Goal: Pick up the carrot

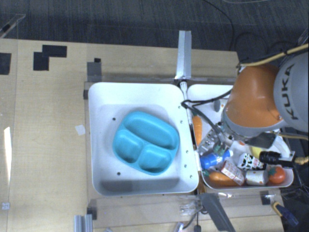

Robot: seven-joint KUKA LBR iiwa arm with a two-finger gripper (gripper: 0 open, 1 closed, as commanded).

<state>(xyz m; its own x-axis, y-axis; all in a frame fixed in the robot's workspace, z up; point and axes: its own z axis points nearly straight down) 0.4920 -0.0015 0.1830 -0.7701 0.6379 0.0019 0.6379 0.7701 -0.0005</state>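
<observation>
Grey arm with orange band (256,100) covers most of the shallow white right bin (285,180). Shallow white left bin (104,144) holds a blue three-compartment plastic plate (146,142). Gripper (215,141) sits low in the right bin among clutter; grip state: can't tell. Long orange carrot (197,129) lies along that bin's left wall, just beside the gripper.

Glossy blue plastic tray (145,142), smooth white plastic bins (99,144), matt wooden bench (43,144)
</observation>
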